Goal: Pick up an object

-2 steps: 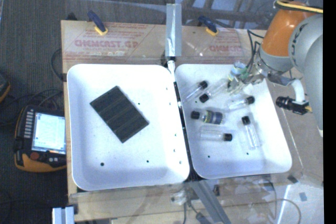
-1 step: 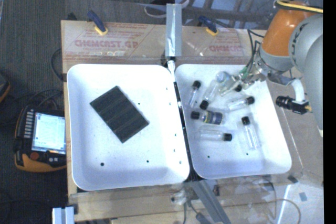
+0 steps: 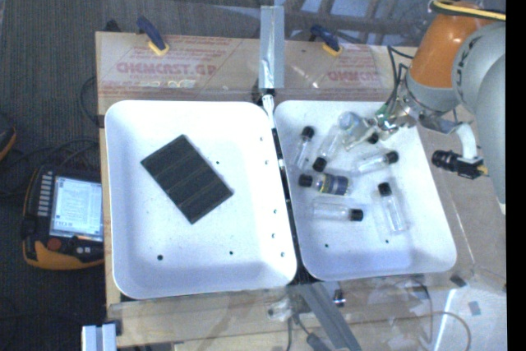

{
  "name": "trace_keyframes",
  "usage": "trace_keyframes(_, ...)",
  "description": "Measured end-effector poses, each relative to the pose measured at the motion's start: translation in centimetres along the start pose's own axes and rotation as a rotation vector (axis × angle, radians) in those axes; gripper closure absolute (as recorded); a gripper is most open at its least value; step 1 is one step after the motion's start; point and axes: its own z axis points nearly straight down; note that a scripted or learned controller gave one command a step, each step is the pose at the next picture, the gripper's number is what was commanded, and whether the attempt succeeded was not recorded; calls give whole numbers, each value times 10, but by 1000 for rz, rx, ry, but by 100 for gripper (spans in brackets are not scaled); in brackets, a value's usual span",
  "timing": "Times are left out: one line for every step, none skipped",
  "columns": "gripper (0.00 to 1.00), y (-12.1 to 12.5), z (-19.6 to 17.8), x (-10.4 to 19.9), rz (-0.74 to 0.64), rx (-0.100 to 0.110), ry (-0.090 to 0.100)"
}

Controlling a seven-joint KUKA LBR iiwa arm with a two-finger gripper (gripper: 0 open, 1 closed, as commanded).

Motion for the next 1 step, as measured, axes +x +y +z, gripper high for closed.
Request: trace_keyframes(0, 0, 0, 0, 0, 0, 0)
